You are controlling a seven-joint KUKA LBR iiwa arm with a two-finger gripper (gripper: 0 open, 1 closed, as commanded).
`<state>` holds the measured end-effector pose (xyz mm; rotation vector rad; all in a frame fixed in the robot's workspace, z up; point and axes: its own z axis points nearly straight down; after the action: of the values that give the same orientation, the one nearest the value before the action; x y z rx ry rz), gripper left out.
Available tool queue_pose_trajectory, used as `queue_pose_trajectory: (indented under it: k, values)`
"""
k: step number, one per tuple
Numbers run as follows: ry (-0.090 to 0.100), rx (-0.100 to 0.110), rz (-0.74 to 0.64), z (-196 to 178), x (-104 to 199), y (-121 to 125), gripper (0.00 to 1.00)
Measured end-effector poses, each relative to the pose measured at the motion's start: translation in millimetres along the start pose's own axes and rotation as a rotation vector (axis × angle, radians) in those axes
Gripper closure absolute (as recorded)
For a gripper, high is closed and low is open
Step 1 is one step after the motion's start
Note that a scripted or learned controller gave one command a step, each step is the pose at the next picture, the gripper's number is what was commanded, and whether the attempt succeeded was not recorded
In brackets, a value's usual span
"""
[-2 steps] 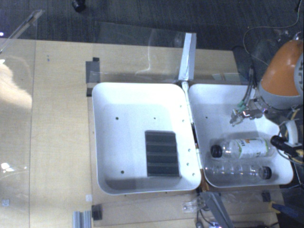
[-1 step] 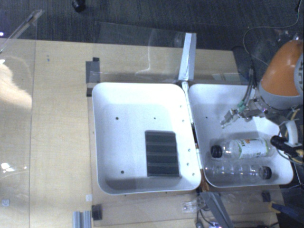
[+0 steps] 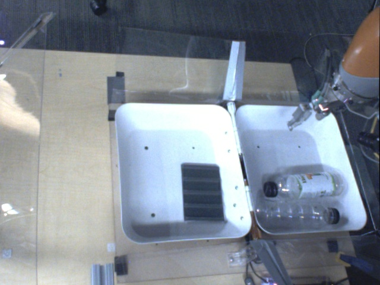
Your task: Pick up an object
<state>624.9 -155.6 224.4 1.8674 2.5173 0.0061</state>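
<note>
So far nothing is picked: the tool (image 3: 301, 117), its state unclear, hovers above the right bin (image 3: 354, 177), bottles (image 3: 306, 185) untouched.

One fixed camera looks down aslant on both bins (image 3: 178, 114) from above.

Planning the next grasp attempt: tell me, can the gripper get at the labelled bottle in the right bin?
Probably yes. The gripper hangs over the right bin's far end, and the labelled bottle lies uncovered, beside a clear bottle.

A ridged pad (image 3: 202, 192) lies in the left bin (image 3: 136, 159); two bottles (image 3: 306, 184) (image 3: 297, 215) lie side by side in the right bin (image 3: 267, 135).
</note>
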Motion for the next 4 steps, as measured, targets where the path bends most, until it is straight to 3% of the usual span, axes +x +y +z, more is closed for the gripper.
queue_pose_trajectory:
  k: [1,2,3,4]
  values:
    - [0.002,0.003,-0.031,50,29,-43,0.00]
    - [0.000,0.001,0.041,12,26,-72,0.00]
    - [-0.003,-0.009,-0.034,134,79,-99,0.00]
    - [-0.006,-0.020,-0.034,121,78,-94,1.00]
